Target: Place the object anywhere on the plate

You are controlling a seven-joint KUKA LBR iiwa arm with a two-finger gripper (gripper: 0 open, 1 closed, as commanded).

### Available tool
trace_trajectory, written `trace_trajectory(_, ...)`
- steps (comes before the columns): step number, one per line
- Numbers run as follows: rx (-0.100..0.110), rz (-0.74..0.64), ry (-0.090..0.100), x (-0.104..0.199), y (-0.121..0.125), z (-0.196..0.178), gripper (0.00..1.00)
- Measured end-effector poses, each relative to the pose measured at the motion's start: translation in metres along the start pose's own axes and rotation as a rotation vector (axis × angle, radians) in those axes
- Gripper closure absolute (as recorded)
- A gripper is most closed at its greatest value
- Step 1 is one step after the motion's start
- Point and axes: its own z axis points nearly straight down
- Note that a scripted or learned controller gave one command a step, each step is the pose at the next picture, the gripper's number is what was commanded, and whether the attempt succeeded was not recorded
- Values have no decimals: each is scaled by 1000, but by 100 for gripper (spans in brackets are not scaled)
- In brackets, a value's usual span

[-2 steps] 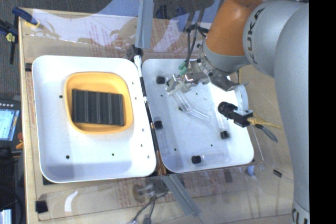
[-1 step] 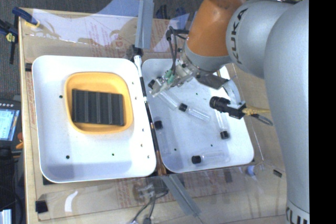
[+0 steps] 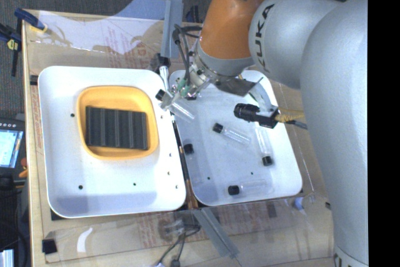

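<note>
The task objects are clear plastic vials with black caps, lying in the right bin (image 3: pixel 284 181). One vial (image 3: pixel 230 132) lies near the middle of that bin, tilted, cap toward the upper left. A second vial (image 3: pixel 264 148) lies to its right, nearly upright in the frame, cap at the lower end. A third vial (image 3: pixel 245 187) lies near the bin's lower edge, cap to the left. A fourth vial (image 3: pixel 174 105) sits at the bin's upper left corner, close to the wall shared with the left bin, directly under the jaws (image 3: pixel 182 90). Whether the jaws are apart or together, I cannot tell; the view does not settle whether that vial is between them. A small black cap-like piece (image 3: pixel 187 149) lies alone near the right bin's left wall.

The plate (image 3: pixel 115 152) is yellow, rounded-rectangular, and sits in the upper middle of the left bin (image 3: pixel 94 197), well apart from all vials. A dark ribbed insert (image 3: pixel 117 127) covers its centre.

The arm (image 3: pixel 300 34) enters from the upper right of the frame, its orange band (image 3: pixel 228 22) above the wrist. A black connector with a yellow cable (image 3: pixel 256 114) hangs over the right bin's upper right area.

Both bins rest on the counter (image 3: pixel 94 34), a brown board with clear sheeting in the upper left of the frame
</note>
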Motion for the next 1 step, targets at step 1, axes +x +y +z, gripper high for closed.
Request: trace_trajectory(1,0,0,0,0,0,0,0)
